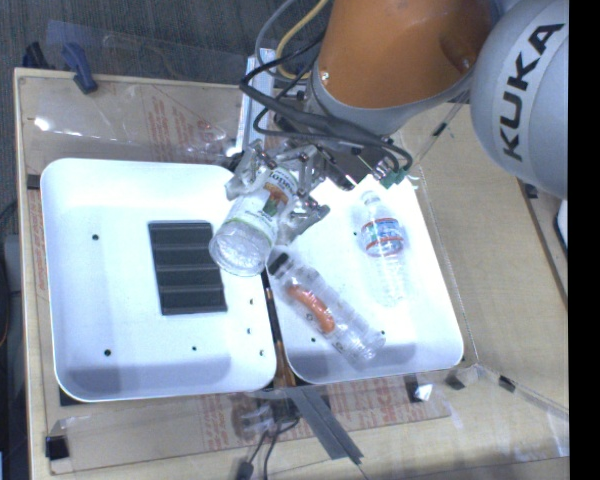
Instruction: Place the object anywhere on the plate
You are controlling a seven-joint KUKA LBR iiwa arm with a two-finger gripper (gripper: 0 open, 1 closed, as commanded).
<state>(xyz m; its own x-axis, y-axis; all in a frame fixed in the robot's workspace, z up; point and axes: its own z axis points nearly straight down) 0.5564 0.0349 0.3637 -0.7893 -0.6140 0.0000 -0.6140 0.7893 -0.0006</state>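
gripper [280,183] is clamped on a clear bottle [250,230], tilted, base pointing down-left over the black plate's [187,266] corner.

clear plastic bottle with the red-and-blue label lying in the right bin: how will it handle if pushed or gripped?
The clear plastic bottle with the red-and-blue label lies on its side on the right white bin, so a sideways push would probably roll it. It looks empty, so likely light. Its thin, smooth walls may flex and slip under pinch.
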